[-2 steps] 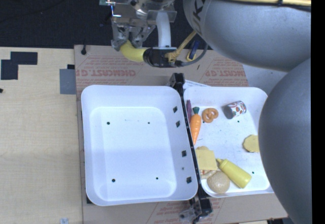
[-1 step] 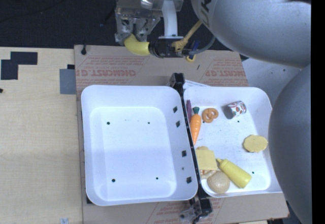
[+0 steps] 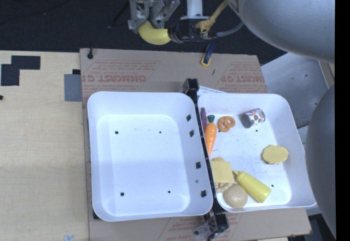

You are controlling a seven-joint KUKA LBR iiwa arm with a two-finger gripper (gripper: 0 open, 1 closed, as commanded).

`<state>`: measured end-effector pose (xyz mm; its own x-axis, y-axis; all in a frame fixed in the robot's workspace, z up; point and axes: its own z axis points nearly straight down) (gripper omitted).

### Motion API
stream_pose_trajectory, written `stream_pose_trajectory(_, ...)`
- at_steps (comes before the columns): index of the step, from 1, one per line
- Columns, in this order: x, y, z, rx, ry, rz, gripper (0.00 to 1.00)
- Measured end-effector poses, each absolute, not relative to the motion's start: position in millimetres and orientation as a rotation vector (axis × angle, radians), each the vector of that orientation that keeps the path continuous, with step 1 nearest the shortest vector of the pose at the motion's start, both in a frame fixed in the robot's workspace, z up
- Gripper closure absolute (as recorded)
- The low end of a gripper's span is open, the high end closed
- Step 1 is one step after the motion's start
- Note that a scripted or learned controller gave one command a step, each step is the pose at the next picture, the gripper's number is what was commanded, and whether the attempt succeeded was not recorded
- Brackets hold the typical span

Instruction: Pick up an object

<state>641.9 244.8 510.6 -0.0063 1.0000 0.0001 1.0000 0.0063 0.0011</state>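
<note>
Pick looks done: gripper (image 3: pixel 153 25) raised high behind the 2 bins, jaws closed on yellow banana (image 3: pixel 154 34). Next: keep hold, carry clear, avoid shaking loose.

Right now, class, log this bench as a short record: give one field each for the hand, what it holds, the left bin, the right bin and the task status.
hand: raised at the top of the view, behind the bins
held item: yellow banana between its fingers
left bin: white, shallow
right bin: white, holding carrot, pretzel, small can, round yellow cookie, yellow bottle, cheese slice, round bun
task status: an object appears lifted
</note>
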Motion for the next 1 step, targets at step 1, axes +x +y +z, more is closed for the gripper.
stream_pose_trajectory(1, 641.7, 236.6, 336.6, 2.228, 2.227, -0.030, 1.00)
